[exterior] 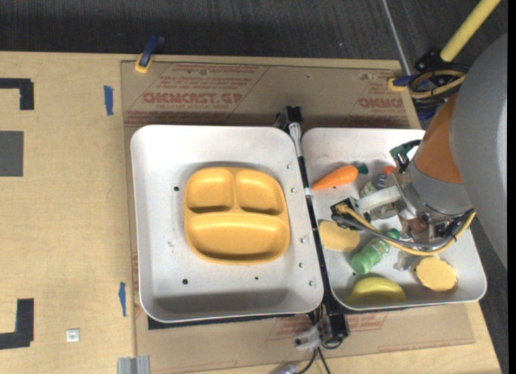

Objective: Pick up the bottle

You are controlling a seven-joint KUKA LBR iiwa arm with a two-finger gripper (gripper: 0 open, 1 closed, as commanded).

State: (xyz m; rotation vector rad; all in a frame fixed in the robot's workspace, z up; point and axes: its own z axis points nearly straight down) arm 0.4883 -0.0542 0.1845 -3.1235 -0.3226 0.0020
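A small green bottle (368,255) lies on its side in the right-hand bin (476,280), near the bin's front half, tilted with one end toward the yellow item at the front. Just left of it sits a pale yellow piece (339,238), and in front of it a yellow-green fruit shape (376,288) rests against the bin's near wall. A round orange-yellow piece (436,274) lies to the right, and an orange carrot (334,176) lies well apart near the bin's back left. The end effector (395,218) hangs over the middle of this bin, just above and beside the bottle, amid cables; whether it is spread or pressed together cannot be told. The grey arm (484,122) with its orange band enters from the right. The left bin (153,203) holds a yellow divided tray (236,213). Both bins rest on the bench (64,203).
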